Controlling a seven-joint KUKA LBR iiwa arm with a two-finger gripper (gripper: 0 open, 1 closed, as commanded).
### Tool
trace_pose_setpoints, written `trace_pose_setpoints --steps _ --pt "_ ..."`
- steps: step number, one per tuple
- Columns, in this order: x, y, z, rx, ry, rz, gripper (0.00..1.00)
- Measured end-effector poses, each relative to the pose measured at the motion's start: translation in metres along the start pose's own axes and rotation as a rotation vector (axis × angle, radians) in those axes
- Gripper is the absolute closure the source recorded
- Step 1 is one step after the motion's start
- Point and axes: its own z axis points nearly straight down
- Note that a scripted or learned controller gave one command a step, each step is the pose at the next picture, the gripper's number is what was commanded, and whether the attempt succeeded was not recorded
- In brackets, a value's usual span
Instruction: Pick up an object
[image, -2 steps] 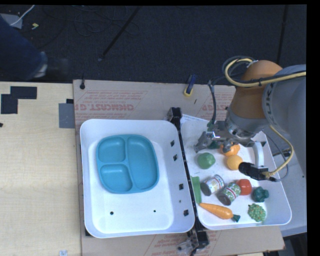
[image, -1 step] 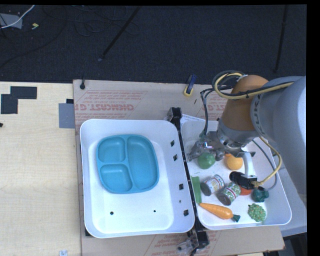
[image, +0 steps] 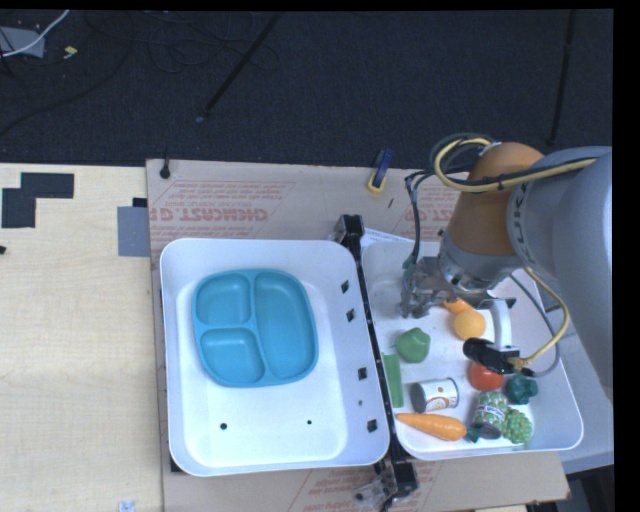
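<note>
Toy objects are grouped in the right bin (image: 570, 425); the gripper (image: 418, 303) is poised at twelve o'clock of a green piece (image: 412, 345), jaw state undeterminable

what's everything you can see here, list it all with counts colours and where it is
bins: 2, white, side by side on the bench
divided plate: 1, light blue, three compartments, in the left bin
green round toy: 1, green, right bin, near its middle
yellow toy fruit: 1, yellow-orange, right bin, just below the gripper
carrot: 1, orange, right bin, front edge
small can: 1, white with dark label, right bin, above the carrot
red toy: 1, red, right bin, right of the can
broccoli-like toy: 1, green, right bin, front right corner
arm: 1, grey with orange band, reaching in from the right
gripper: 1, dark metal, over the right bin's back part
</note>
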Motion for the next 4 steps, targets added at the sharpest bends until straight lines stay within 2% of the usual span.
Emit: trace_pose_setpoints --steps 1,2,3,4 --pt "-0.007 -0.004 -0.06 -0.007 -0.001 0.003 1.0" --pt "-0.005 0.006 -0.115 -0.01 -0.002 -0.005 1.0" --pt "-0.006 0.006 -0.123 -0.005 -0.001 -0.005 1.0" --pt "0.042 -0.019 -0.119 -0.001 0.0 -0.006 1.0"
